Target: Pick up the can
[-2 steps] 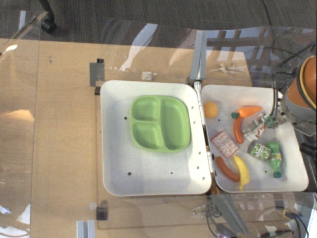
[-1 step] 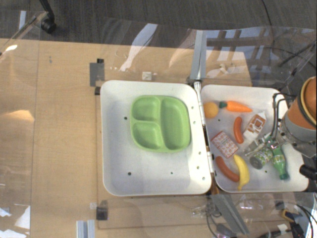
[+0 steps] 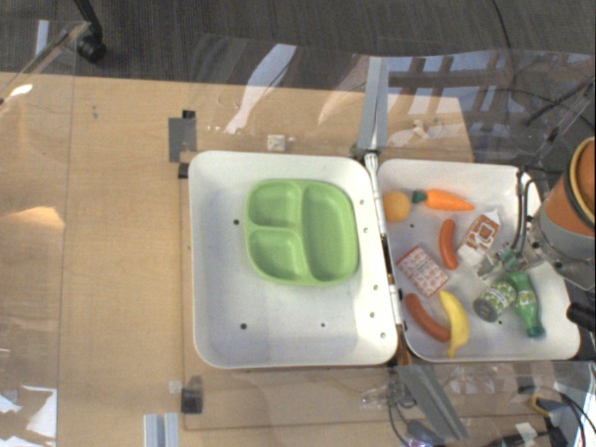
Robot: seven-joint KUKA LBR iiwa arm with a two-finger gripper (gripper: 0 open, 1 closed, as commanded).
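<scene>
Two shallow white bins side by side on a pale wooden worktop (image 3: 102, 277): left bin (image 3: 219, 338) with one green divided plate (image 3: 304, 231), right bin (image 3: 549, 347) crowded. Counted there: one can (image 3: 494, 299), one green bottle (image 3: 526, 306), one banana (image 3: 454, 320), two sausages, one at 6 o'clock (image 3: 426, 316), one nearer centre (image 3: 449, 243), one carrot (image 3: 447, 199), one orange (image 3: 397, 206), one small carton (image 3: 481, 235), one patterned packet (image 3: 424, 270). Can at 4 o'clock in right bin, touching bottle's side. Pincer (image 3: 507, 261) just above can, at its 12 o'clock; spread or pressed together, cannot tell, too small and cluttered. Arm (image 3: 573, 208) cut off at right edge. Dark carpet beyond; glare across worktop.
</scene>
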